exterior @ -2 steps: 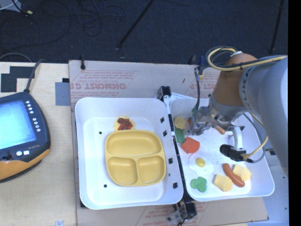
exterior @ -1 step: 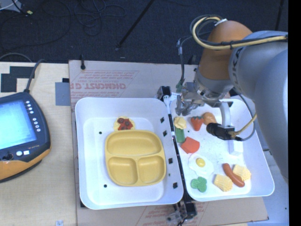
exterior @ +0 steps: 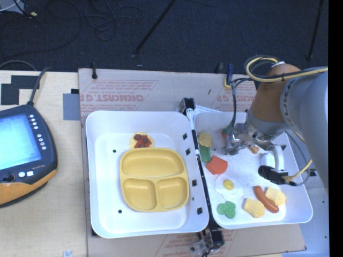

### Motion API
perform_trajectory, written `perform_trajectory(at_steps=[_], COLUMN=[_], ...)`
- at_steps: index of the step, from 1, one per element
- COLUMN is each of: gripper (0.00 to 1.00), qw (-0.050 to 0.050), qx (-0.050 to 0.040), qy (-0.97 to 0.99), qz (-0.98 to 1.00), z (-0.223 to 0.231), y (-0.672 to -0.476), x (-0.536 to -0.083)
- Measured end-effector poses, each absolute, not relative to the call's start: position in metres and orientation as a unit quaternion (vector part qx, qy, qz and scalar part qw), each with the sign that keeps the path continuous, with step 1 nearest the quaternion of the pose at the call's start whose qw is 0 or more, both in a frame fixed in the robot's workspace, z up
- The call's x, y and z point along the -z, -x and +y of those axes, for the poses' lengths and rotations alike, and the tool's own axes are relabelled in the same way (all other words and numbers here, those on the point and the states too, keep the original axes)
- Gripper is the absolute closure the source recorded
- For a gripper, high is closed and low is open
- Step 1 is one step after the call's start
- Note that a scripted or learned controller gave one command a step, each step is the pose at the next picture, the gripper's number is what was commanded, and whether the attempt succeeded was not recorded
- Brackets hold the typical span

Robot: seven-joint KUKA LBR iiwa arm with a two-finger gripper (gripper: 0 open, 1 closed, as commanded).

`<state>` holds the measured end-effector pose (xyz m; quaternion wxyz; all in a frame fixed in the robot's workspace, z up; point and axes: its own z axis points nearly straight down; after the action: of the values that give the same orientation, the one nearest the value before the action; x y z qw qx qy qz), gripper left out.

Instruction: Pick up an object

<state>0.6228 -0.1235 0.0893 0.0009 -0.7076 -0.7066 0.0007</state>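
My fingers [exterior: 234,143], grip state indiscernible, hover above-right of the orange-red plastic wedge [exterior: 216,165]; I centre, then descend.

Small toy foods lie loose in the right bin, none lifted. An orange-red wedge [exterior: 216,165] lies flat just left of and below the hand [exterior: 233,145]. A fried egg [exterior: 227,186] rests below the hand, a green broccoli piece [exterior: 226,209] lower still. A sausage [exterior: 265,198] lies slanted well down-right, between two yellow pieces.
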Motion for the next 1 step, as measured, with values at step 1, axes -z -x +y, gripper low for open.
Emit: perform_trajectory(at_steps=[1], gripper=[1.0], qw=[-0.001], qx=[0.0014], qy=[0.706], qz=[-0.708], z=[-0.0587], y=[-0.6346], x=[-0.1923])
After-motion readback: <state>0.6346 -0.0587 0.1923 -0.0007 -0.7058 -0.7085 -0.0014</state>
